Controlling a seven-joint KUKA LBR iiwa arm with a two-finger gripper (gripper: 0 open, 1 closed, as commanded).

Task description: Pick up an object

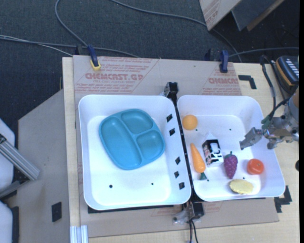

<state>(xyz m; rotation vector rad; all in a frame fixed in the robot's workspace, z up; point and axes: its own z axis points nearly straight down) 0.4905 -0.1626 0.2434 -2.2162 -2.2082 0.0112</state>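
the pincer hovers over the right bin near its right wall; whether it is open or closed cannot be told. the orange tomato lies nearest, just below it, roundish with no clear long axis.

A robotics lab: clamped bench board, loose cables, two white bins.

Arm cut off at right edge past the wrist. Tool blurred, finger state unreadable. Print on small black-and-white box too small to read. Cardboard cropped by top edge.
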